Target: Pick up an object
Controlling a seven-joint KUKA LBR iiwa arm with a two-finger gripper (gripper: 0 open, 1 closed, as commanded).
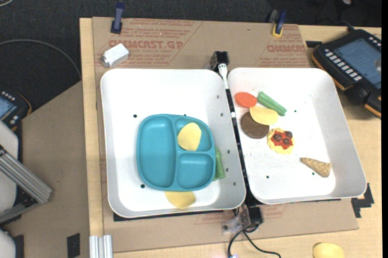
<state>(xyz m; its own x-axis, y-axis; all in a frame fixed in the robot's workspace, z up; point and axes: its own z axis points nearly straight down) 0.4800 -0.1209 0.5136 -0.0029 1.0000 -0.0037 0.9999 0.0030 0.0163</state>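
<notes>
1. We see two white bins side by side on a cardboard-covered bench: the left bin (pixel 115 129) and the right bin (pixel 321 123).
2. The left bin holds a teal tray (pixel 160 154) with compartments; a yellow piece (pixel 189 137) lies in its upper right compartment.
3. A green item (pixel 219 164) sits wedged between the tray's right edge and the bin wall, largely hidden; we cannot identify it.
4. Another yellow item (pixel 180 198) lies just below the tray, partly cut off by it.
5. In the right bin, clustered near the left wall: an orange piece (pixel 245 99), a green piece (pixel 271 103), a yellow disc (pixel 263 115) overlapping a brown disc (pixel 253 127), and a small pizza-like toy (pixel 280 140).
6. A tan wedge (pixel 316 166) lies apart, lower right.
7. As to the gripper's state, we cannot tell.
</notes>
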